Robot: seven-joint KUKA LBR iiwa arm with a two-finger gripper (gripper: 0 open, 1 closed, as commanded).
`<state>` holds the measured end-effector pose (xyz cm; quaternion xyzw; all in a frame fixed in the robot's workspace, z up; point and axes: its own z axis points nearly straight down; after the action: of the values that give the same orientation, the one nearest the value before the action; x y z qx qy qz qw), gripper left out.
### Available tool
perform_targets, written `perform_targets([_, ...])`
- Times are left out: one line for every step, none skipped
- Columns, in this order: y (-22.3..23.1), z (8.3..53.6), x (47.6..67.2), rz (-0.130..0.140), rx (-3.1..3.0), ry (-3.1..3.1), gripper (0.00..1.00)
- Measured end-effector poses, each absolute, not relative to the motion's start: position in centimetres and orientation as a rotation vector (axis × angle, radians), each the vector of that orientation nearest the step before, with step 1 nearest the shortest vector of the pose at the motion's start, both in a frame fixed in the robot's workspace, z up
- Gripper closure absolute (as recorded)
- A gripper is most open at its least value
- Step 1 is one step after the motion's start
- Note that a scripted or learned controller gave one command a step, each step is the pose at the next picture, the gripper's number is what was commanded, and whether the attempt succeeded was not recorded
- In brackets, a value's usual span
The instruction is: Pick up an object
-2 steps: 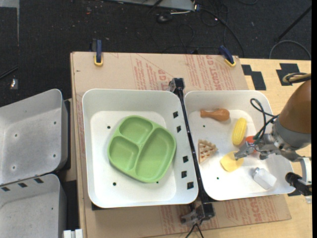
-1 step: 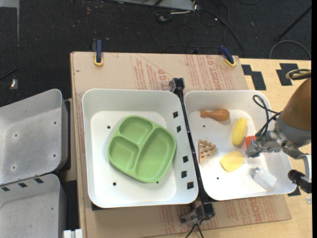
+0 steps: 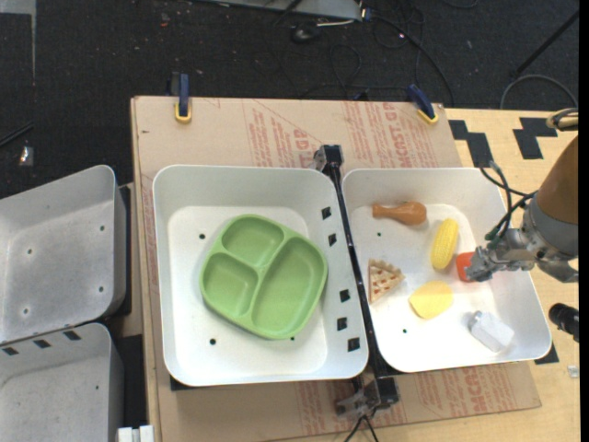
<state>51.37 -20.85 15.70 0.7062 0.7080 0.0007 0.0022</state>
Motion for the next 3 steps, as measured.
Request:
perform_targets([-20.5, 22.0, 51.3, 0.004, 2.214, 2.22, 1.0])
perform_targets([-20.5, 22.6, 51.3, 0.001, 2.217, 2.222, 1.0])
perform_targets([-15.0, 23.7, 52.0, 0.004, 2.212, 2.23, 1.0])
